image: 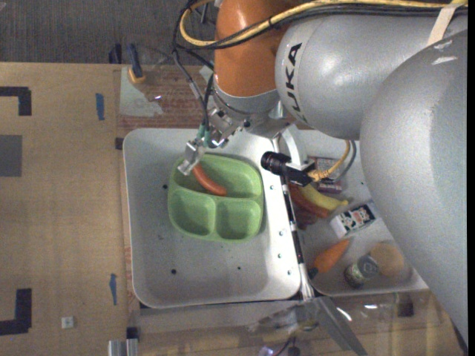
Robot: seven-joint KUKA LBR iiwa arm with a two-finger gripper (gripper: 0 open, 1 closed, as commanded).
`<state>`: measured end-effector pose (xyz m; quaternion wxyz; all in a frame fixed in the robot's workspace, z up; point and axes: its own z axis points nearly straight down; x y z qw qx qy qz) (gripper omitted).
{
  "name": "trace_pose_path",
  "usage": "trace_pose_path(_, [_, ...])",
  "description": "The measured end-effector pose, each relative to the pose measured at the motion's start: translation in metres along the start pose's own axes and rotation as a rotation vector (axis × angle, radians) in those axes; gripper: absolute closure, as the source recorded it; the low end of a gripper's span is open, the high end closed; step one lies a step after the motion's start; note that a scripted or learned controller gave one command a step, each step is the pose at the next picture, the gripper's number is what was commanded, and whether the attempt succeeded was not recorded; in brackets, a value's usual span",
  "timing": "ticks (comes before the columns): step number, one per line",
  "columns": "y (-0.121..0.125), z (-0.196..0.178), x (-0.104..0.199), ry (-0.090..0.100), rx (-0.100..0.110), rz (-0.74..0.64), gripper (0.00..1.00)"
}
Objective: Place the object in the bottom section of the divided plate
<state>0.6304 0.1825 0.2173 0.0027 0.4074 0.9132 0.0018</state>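
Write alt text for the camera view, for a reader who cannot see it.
A grey KUKA arm reaches from the right, its gripper over the top edge of a green divided plate in the left white bin, where an orange hot dog lies in the plate's large upper section. The right bin holds a carrot, a banana, a small carton and a can.

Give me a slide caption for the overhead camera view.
Gripper over green divided plate, orange sausage lying in its large section.

In the right bin (pixel 326 284) you see a carrot (pixel 331 254); beside it sit a green-topped can (pixel 358 273) and a tan round item (pixel 387 259), with a small carton (pixel 353 219) and a banana (pixel 319 196) beyond it.
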Motion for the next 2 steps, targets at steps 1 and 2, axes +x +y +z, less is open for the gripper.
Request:
trace_pose_path(1, [0.0017,-0.0115,0.0001,-0.004,-0.005,-0.002,1.0])
trace_pose_path(2, [0.0017,-0.0113,0.0002,-0.004,-0.005,-0.002,0.0])
